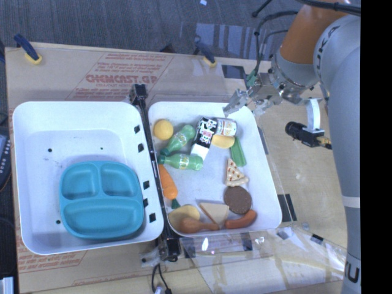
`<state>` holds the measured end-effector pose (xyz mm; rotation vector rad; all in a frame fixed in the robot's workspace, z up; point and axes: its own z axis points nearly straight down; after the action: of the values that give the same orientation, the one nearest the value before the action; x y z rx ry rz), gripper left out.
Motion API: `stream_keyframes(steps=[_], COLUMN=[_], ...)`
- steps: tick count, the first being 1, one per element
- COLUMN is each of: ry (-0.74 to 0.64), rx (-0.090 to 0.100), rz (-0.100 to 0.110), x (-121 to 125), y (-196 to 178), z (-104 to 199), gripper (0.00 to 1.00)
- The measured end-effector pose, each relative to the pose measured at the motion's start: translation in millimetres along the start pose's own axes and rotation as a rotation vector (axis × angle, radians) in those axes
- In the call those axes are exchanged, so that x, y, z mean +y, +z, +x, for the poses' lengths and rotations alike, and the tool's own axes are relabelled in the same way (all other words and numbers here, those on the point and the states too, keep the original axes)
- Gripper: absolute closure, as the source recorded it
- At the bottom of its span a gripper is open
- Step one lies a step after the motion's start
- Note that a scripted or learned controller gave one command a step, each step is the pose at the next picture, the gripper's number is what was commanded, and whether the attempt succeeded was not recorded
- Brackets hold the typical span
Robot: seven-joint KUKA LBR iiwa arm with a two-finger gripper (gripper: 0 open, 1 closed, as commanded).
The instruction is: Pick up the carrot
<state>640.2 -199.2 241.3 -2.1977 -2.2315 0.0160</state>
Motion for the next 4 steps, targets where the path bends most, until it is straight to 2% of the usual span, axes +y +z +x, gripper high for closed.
stream_keyframes(steps=[1, 2, 3, 4], ry=[0.111, 0.036, 0.160, 0.273], rx=[0.002, 0.002, -0.011, -0.007], rz=[0.003, 0.002, -0.012, -0.003], x=[-65.4, -106.6, -148.7, -111.3], y=[42.4, 151.7, 152.8, 150.7], z=[62.0, 83.8, 101.5, 103.3], gripper=[0.00, 0.00, 0.00, 0.00])
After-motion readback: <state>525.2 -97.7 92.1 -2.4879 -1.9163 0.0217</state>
